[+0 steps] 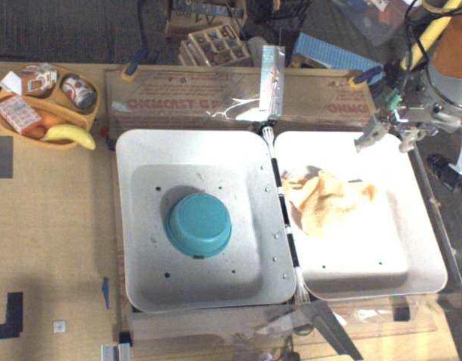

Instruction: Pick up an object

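An upturned teal bowl (199,224) rests in the middle of the left white bin (141,164). A crumpled tan and yellow cloth (325,198) lies in the upper left part of the right white bin (419,269). My gripper (384,138) hangs over the right bin's far right corner, up and to the right of the cloth and apart from it. It is open, with one fingertip (364,141) pointing toward the cloth and nothing between the fingers.
A cardboard wall (193,104) runs behind both bins. On the bench at the far left sits a yellow tray (5,119) with a banana (69,134) and small food items. Boxes and cables crowd the floor behind the bench.
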Robot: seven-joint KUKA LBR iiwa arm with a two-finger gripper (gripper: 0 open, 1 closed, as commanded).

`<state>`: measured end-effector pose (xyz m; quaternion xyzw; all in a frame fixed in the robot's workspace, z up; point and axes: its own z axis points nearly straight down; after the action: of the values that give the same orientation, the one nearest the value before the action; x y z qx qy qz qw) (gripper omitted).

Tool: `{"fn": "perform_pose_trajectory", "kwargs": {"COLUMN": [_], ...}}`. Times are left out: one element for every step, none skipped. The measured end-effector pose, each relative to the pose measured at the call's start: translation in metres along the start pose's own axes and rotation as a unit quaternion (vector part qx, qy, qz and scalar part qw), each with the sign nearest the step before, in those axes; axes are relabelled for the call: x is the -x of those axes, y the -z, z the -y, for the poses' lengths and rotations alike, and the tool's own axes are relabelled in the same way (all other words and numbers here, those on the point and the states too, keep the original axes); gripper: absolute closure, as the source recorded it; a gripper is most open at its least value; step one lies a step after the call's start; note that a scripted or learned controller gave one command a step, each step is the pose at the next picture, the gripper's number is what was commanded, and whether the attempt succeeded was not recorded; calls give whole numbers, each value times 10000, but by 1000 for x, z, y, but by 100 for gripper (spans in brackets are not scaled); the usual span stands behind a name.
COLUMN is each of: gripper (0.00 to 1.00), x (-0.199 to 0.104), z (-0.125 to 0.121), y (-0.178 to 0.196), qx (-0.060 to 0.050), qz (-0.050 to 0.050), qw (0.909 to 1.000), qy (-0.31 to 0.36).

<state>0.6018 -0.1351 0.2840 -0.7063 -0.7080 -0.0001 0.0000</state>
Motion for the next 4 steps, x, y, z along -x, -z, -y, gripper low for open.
{"fn": "perform_pose_trajectory", "kwargs": {"gripper": [0,0,0,0], "x": [37,79,42,28], "z": [-12,-5,-2,31], "y": [-85,-179,-194,-193], "qx": [5,-10,44,60], "qz": [2,-26,16,23], "qw": [9992,9998,9977,9859], "qy": [403,-188,684,1674]}}
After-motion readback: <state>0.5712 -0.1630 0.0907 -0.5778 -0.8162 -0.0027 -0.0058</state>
